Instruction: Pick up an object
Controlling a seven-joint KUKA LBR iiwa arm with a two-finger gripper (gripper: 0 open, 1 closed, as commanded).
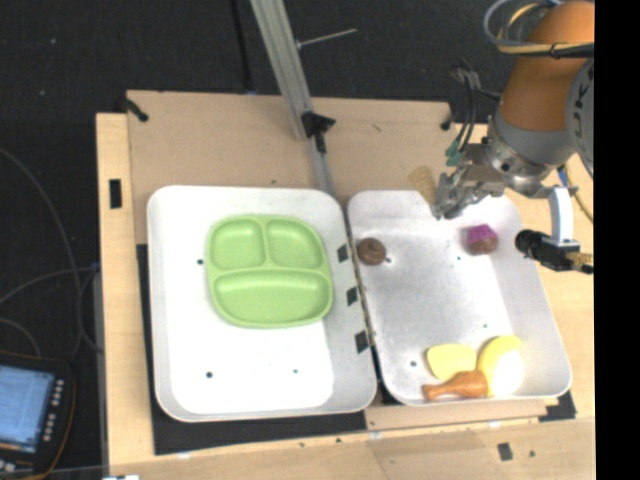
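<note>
In the right bin (440,308) a small purple object (481,237) lies near the far right corner. A brown round object (371,251) sits at the bin's left edge. Near the front right corner lie a yellow flat piece (449,359), a yellow-white rounded object (503,362) and an orange-brown piece (456,388), close together. My gripper (447,205) hangs over the far edge of the right bin, a little left of and above the purple object, with nothing seen between its fingers.
The left bin (180,368) holds a green divided plate (270,271). A slanted metal pole (285,58) rises behind the bins. A black fitting (540,246) sticks out from the arm at the right bin's right edge.
</note>
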